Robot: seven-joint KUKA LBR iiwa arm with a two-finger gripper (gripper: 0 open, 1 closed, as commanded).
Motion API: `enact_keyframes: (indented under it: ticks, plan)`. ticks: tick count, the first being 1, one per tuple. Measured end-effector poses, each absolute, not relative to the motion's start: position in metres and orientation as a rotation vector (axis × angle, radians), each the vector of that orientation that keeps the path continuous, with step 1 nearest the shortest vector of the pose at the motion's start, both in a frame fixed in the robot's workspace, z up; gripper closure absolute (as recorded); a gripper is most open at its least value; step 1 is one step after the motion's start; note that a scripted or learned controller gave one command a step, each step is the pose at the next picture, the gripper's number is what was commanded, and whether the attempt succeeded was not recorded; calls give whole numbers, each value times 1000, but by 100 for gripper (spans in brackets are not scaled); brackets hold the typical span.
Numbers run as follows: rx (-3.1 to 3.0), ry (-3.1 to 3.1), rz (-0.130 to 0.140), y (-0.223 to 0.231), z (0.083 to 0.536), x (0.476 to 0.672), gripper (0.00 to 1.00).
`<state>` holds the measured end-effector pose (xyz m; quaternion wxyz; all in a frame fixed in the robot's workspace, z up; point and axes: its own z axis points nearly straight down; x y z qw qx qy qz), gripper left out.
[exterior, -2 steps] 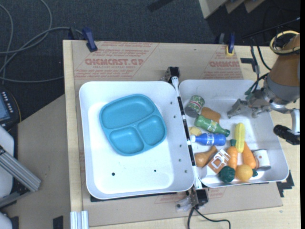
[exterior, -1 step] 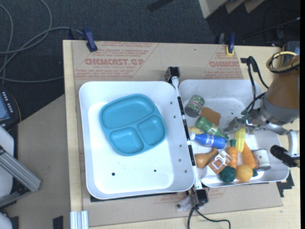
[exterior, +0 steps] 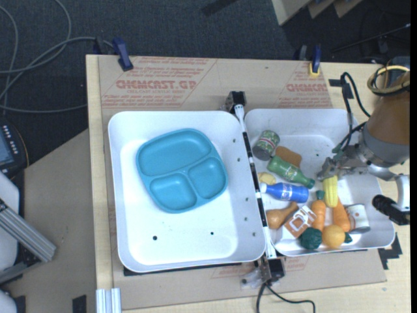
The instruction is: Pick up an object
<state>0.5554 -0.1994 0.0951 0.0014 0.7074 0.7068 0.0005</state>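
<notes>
Two white bins side by side on the worktop [exterior: 98, 175]. Landmark: the right bin [exterior: 306, 119], crowded with toy food along its left and near sides.

In the left bin [exterior: 182, 246], touching the landmark's left wall: a blue plate [exterior: 181, 169] with three compartments, lying flat in the far half.

Inside the right bin, near its left wall: a tin can [exterior: 266, 143] on its side, farthest from the camera; just below it a green bottle [exterior: 288, 169] lying tilted, with an orange piece [exterior: 288, 154] against its far side; then a blue bottle [exterior: 287, 191] lying across, cap toward the left wall, beside a small pale yellow piece [exterior: 266, 178].

Toward the bin's near edge: an orange squash shape [exterior: 280, 217], a red-and-white carton [exterior: 300, 221], a carrot [exterior: 318, 212], a dark green piece [exterior: 311, 238], an orange ball [exterior: 333, 236], all touching or nearly so. A yellow corn cob [exterior: 331, 192] upright in the picture just right of the blue bottle, a second carrot [exterior: 341, 215] below it, a silver can [exterior: 359, 217] at the right.

Arm [exterior: 389, 126] in over the bin's right wall. Gripper [exterior: 333, 168] low over the bin's middle, just above the corn cob and right of the green bottle. Fingers dark and bunched against the clutter; cannot tell whether apart or together. Nothing seen between them.

Two blue clamps [exterior: 122, 54] on the worktop's far edge, well beyond the bin.
</notes>
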Motion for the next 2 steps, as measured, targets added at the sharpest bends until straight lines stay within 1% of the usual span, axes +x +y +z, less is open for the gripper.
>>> enact_keyframes:
  ticks: [1,2]
  plan:
    - [2211,2226,3,-138,85,602,100]
    - [2203,2224,17,-66,193,657,100]
